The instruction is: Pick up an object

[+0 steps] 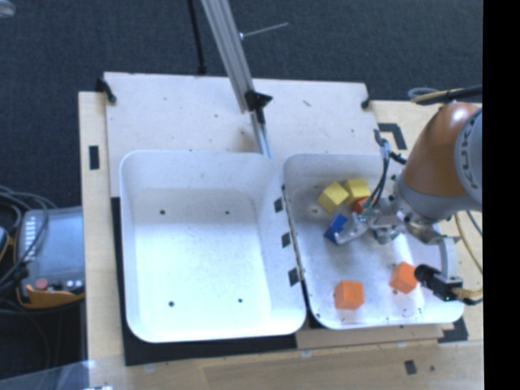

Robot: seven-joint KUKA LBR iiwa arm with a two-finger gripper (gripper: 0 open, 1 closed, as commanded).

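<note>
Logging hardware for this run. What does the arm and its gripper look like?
Bulky rounded arm, grey shell with a wide orange band above the wrist. Below it, a small silver-grey metal two-finger gripper with thin cables, some green and red, running along the wrist. A black fitting sticks out lower down near the yellow cable.

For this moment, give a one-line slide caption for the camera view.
Arm lowered into the right bin beside a blue block; yellow blocks and orange blocks lie nearby.

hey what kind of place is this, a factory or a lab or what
Most likely a robotics lab test bench: a robot arm reaches into one of two white bins, which holds small coloured blocks, and dark carpet and loose cables surround the bench.
</note>
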